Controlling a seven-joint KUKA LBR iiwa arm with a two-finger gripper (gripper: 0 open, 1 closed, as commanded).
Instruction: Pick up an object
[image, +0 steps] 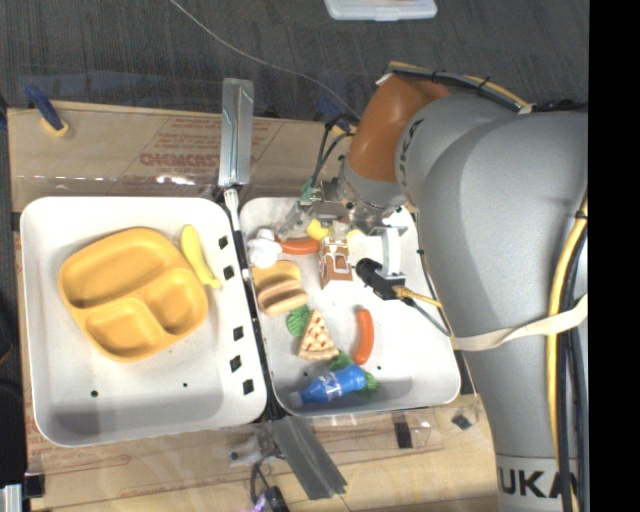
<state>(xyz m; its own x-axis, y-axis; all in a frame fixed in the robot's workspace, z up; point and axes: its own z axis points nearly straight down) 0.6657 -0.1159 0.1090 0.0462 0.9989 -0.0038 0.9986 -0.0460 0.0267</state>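
From my feed, the left bin (40, 400) holds a yellow tray (130, 295) with three compartments, lying toward its 9 o'clock side. A banana (198, 256) lies at the tray's 2 o'clock, touching its rim. A metal bar (236, 130) stands at 12 o'clock from the seam between the bins, and I see a metal bracket (310, 460) at the seam's 6 o'clock. Cardboard (120, 145) lies under the bins, with a blue clamp (45, 110) at its 10 o'clock corner. A white lid (380, 8) sits at the picture's 12 o'clock edge.
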